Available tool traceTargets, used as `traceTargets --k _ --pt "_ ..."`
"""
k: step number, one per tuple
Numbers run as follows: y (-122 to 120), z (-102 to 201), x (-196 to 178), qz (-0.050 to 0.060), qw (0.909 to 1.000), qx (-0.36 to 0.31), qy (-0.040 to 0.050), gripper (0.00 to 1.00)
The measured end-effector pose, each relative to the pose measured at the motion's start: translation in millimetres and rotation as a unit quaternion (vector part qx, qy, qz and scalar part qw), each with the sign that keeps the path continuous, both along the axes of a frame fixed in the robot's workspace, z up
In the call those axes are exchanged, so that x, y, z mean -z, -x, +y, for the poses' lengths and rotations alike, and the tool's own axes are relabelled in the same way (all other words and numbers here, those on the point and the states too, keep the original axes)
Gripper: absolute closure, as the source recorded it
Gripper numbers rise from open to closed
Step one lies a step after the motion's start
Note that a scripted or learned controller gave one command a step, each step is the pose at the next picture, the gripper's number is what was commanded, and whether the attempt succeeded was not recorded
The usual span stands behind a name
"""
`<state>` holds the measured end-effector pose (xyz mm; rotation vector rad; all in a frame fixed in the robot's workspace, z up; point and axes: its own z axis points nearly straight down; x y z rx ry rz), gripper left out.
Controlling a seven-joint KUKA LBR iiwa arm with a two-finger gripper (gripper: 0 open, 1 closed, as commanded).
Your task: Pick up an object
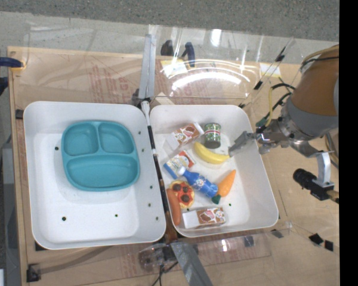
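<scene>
Right, looking down at the shallow white right-hand bin point(259, 186) on the worktop, crowded with toy groceries. Spotting the grey end effector point(234, 146) hanging low over the bin's right side, angling left and downward. Not managing to tell whether wide or narrow from this slant, and seeing nothing gripped. Noting the curved yellow plastic banana point(210, 154) lying flat on the bin floor just beside the tip, likely the target. Sitting right behind it, a small green round can point(212, 134); lying nearby toward the front, a tapered orange toy carrot point(227, 182) and a blue plastic bottle point(200, 183).

Judging the banana as light, stiff and hollow, with a smooth, slippery skin. Expecting it to roll or squirt away under an off-centre squeeze. Recommending a pinch across the thick middle of the curve, not at the tapering ends. Watching for a clash with the can, crowding the banana's far side. Ignoring the teal divided plate point(100, 157) resting in the left white bin point(39, 189).
</scene>
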<state>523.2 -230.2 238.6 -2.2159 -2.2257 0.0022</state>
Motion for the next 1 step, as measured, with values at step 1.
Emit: traceTargets --k 1 --pt "-2.1 -16.0 101.3 0.001 0.9978 -0.066 -0.0003 0.00"
